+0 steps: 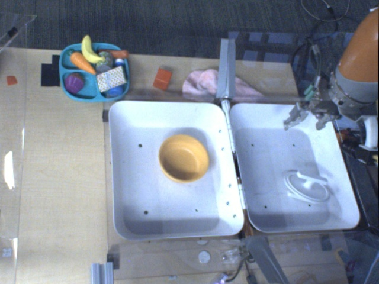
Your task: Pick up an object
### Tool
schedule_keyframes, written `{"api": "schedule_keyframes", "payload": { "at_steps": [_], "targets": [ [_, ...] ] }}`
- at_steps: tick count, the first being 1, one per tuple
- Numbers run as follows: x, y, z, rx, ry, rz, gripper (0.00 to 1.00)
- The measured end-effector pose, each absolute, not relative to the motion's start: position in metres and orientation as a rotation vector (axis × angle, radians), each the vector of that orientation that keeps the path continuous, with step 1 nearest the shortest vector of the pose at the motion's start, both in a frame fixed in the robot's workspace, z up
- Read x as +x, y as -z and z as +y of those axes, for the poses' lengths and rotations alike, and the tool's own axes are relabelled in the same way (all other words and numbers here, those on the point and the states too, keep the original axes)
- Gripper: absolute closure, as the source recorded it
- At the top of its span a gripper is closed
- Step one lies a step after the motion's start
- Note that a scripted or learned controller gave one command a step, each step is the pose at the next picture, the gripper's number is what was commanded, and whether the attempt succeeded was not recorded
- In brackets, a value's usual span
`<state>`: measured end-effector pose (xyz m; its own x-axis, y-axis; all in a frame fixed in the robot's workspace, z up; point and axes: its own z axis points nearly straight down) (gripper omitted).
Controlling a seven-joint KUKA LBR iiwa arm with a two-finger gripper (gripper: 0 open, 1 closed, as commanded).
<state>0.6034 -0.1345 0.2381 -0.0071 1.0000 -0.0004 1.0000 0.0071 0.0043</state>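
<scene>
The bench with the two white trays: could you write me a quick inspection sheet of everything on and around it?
Surface: pale wooden bench bearing a left tray and a right tray side by side.
Job's things: yellow bowl upright in the middle of the left tray; a clear plastic piece in the right tray.
Clutter: blue plate of toy food, orange block, pink cloth, all behind the trays.
Hand: hand over the right tray's back edge, holding nothing, fingers spread.
Cables: dark wires looping behind the arm.
Surroundings: dark carpet beyond the bench.
</scene>
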Motion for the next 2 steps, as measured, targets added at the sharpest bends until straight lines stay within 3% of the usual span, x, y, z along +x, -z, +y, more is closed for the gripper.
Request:
{"api": "schedule_keyframes", "payload": {
  "at_steps": [1, 2],
  "targets": [
    [0.547, -0.175, -0.174, 2.292, -0.004, 2.143, 0.0],
    [0.525, -0.09, -0.192, 2.154, -0.012, 2.269, 0.0]
  ]
}}
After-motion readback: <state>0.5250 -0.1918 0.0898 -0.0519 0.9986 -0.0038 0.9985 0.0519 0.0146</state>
